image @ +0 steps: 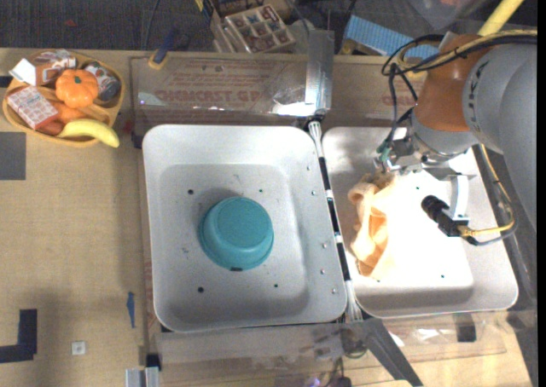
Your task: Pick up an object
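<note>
Item: soft cloth (371, 228), pale yellow-orange, crumpled and folded over on itself.
Location: right bin (490, 291), along its left wall, running from mid-wall up toward the back.
Jaws: low over the cloth's upper end, at the tip of the arm (444, 95). You cannot tell whether they are parted or closed, nor whether any cloth lies between them.
Handling: likely light, limp and not fragile. Expect it to drape and stretch out when lifted, not rise as one stiff piece.
Hold point: you would do best on a raised fold or bunched ridge, such as the upper end nearest the jaws. A flat single layer may slip out.
Edges: the divider between the bins sits just beside the cloth's left side, so you have little room there.
Open room: bin floor to the right of the cloth, and straight up.
Other stock: teal bowl (237, 232), upside down, mid left bin (162, 155), well apart from the cloth.
Off-bin: fruit basket (60, 104) at the table's (68, 232) far left.
</note>
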Motion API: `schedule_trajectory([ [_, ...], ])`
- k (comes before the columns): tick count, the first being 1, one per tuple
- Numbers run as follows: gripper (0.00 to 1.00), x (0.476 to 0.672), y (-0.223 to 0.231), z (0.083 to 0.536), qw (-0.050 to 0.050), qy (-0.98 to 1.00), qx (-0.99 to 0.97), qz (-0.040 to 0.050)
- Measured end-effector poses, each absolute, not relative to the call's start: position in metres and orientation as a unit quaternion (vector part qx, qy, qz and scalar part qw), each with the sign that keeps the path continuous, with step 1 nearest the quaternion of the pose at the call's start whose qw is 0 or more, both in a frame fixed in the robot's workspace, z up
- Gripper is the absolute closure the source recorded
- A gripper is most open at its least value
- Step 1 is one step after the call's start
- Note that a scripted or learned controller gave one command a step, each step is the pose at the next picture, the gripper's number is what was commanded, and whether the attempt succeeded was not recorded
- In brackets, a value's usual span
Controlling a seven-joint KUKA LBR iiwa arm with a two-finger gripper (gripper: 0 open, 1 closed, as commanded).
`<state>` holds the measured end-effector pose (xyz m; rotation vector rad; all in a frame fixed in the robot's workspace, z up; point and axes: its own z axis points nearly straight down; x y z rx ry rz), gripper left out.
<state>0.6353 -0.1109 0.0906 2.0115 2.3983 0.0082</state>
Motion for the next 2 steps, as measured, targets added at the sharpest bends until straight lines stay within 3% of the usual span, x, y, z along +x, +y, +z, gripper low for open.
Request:
schedule_trajectory([
  [1, 0.00, 0.635, -0.110, 0.090, 0.005, 0.766, 0.642, 0.0024],
  [2, 0.00, 0.614, -0.150, 0.090, 0.003, 0.742, 0.670, 0.0020],
])
